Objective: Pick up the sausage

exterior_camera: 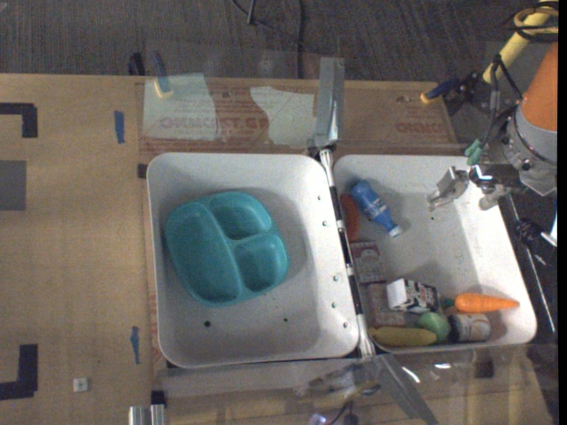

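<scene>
The sausage (pixel 351 218) is a short reddish-brown link lying along the left wall of the right bin (pixel 518 264), just left of a blue bottle (pixel 374 207). My gripper (pixel 466 193) hovers over the upper right part of that bin, well to the right of the sausage. Its fingers (pixel 442 190) stand open with nothing between them. The orange-banded wrist comes in from the right edge above it.
An orange carrot (pixel 485 304), a small can (pixel 469 328), a green piece (pixel 433 324), a yellow piece (pixel 403 336) and small cartons (pixel 409 296) crowd the right bin's near side. The left bin (pixel 177 171) holds a teal divided plate (pixel 226 246).
</scene>
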